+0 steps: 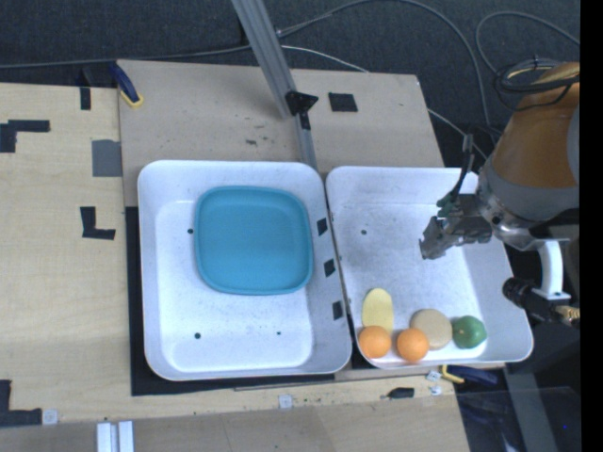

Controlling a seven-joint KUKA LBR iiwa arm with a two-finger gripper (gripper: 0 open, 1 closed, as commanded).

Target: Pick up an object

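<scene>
plate (252,239) far left of the gripper, in the left bin (155,252) | yellow piece (378,305), two oranges (375,342), beige lump (431,325), green ball (468,330) below the gripper, right bin's (396,191) near edge | gripper (433,245) above them, grip state unclear

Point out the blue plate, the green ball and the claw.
blue plate (252,239): camera view, on the middle of its flat face, in the left bin.
green ball (468,330): camera view, on its top, at the right bin's near edge.
claw (433,244): camera view, at its dark tips, above the right bin.
</scene>
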